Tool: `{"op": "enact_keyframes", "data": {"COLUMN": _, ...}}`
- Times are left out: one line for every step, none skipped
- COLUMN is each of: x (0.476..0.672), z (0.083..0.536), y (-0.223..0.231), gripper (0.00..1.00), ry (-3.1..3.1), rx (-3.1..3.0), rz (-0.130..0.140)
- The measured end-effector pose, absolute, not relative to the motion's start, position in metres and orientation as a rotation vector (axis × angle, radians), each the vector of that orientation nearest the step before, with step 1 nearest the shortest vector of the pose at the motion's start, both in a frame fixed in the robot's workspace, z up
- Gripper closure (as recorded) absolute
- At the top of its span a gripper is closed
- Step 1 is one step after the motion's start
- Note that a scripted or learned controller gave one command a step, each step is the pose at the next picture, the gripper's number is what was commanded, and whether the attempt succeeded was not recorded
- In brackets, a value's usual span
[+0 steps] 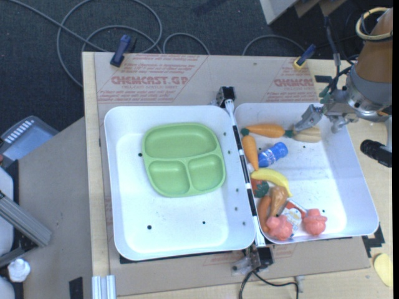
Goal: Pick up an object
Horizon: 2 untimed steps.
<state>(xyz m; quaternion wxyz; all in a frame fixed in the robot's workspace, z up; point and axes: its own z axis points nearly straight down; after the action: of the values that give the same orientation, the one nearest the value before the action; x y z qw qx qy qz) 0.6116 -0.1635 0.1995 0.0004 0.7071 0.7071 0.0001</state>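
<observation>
Since any item will do, the likeliest target is the beige piece (308, 135) at the far end of the right bin (365, 195), beside an orange carrot (267, 130). Directly over it, the gripper (307, 122) hangs with fingers spread, nothing between them (a grasp not yet made, I judge). Further along lie a blue bottle (273, 154), a banana (270, 177) and pink toys (314, 222), crowded against the dividing wall. In the left bin (118, 167) sits a green tray (184, 158).
</observation>
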Motion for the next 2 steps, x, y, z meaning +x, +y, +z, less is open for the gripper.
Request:
{"op": "enact_keyframes", "data": {"x": 0.576, "z": 0.118, "y": -0.098, "gripper": 0.0, "ry": 2.223, "rx": 2.222, "rz": -0.001}}
{"op": "enact_keyframes", "data": {"x": 0.507, "z": 0.084, "y": -0.092, "gripper": 0.0, "ry": 2.22, "rx": 2.223, "rz": -0.001}}
